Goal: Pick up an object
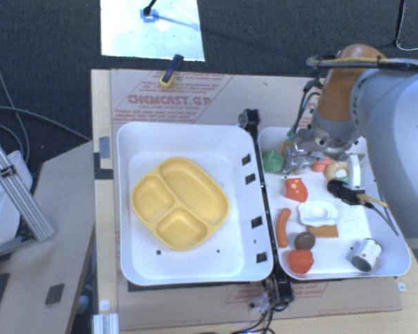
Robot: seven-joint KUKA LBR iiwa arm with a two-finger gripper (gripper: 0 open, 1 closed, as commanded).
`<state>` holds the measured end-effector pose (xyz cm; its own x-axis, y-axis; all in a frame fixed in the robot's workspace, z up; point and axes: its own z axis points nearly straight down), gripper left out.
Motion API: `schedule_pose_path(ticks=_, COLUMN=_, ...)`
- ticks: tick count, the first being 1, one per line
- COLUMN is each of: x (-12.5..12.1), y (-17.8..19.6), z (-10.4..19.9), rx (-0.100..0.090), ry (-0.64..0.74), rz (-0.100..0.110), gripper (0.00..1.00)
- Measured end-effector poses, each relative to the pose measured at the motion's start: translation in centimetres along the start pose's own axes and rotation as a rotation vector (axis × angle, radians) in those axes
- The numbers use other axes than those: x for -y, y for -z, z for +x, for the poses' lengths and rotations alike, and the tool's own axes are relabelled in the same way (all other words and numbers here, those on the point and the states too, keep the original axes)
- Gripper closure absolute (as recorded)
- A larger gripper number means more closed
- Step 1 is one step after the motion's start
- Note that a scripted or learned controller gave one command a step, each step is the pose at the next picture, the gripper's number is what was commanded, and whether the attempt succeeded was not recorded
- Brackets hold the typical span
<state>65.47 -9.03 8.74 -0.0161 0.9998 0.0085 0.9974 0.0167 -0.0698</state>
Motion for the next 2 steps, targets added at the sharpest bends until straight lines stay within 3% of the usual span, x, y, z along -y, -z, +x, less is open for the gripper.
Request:
schedule_pose_path(ticks=1, x=0.07, y=0.11, z=-0.54, rx=0.009, ry=-0.002, rz=0.001, gripper=0.00)
schedule_pose_path(ticks=2, x=0.05, y=1.01, z=-0.10, rx=0.002, ry=0.004, rz=0.003, gripper=1.00)
